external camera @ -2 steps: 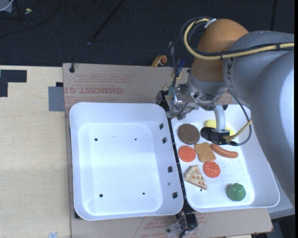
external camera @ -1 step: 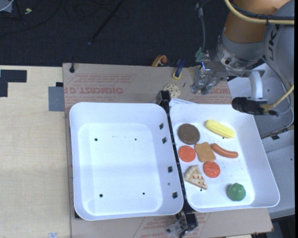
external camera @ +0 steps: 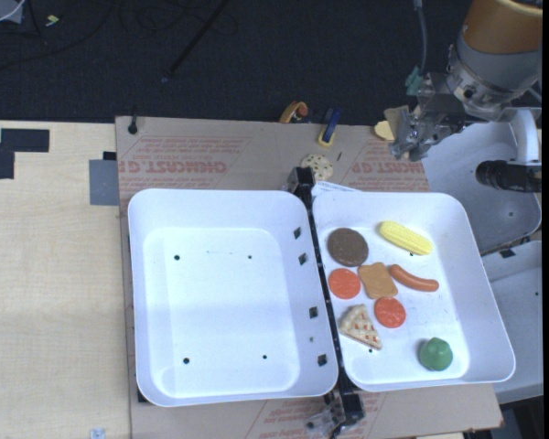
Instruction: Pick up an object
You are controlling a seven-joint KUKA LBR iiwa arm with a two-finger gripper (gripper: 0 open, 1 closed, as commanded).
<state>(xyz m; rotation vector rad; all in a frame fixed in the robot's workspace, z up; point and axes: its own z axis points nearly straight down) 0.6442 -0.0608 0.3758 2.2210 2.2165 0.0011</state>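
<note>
Corn cob (external camera: 404, 237), long axis left-right, slightly tilted

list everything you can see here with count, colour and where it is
bins: 2, white, side by side on the bench
corn cob: 1, yellow, right bin, upper area
round patty: 1, brown, right bin, upper left
sausage: 1, orange-red, right bin, below the corn cob
toast slice: 1, tan, right bin, middle
round slices: 2, red, right bin, either side below the toast slice
pizza wedge: 1, tan with red spots, right bin, lower left
green ball: 1, green, right bin, lower right corner
cookie: 1, pale with dark spots, on the cardboard behind the bins
cardboard sheet: 1, brown, under the bins
gripper: 1, grey, above the cardboard behind the right bin, nothing seen in it
</note>
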